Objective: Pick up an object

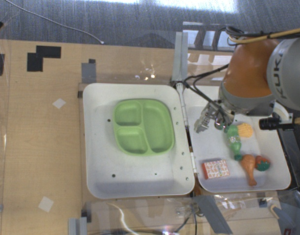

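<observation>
Pincer: parted, gripping nothing; nearest object, green toy bottle, lies just right, long axis running toward camera.

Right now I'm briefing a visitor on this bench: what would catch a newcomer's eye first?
Probably the bright green divided plate, alone in the left bin. Next, the grey arm with its orange band leans in from the right, its gripper over the right bin. Near that bin's right and front sit small colourful toys: a green bottle, a yellow piece, a drumstick and a red patterned box.
</observation>
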Robot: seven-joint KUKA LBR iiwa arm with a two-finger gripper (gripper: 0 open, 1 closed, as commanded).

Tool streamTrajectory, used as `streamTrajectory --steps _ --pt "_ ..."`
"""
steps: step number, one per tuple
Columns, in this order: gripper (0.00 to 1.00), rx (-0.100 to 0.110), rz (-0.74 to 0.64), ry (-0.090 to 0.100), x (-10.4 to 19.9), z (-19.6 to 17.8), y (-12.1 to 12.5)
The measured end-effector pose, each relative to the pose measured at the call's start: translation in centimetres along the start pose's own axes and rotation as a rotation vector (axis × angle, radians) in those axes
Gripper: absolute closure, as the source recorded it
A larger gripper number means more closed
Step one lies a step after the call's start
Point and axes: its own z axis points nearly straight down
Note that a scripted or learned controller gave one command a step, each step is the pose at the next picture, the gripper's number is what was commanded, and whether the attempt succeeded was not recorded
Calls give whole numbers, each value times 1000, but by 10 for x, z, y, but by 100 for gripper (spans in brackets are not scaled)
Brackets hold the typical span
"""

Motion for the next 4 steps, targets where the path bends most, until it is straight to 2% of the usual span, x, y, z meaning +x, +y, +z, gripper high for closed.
streamTrajectory --steps 1,2,3,4 --pt "100 -4 122 -1 -44 -47 109" --pt "100 5 438 5 26 -24 104" --pt "100 4 163 5 120 -2 70" --pt "100 0 252 5 152 -33 136"
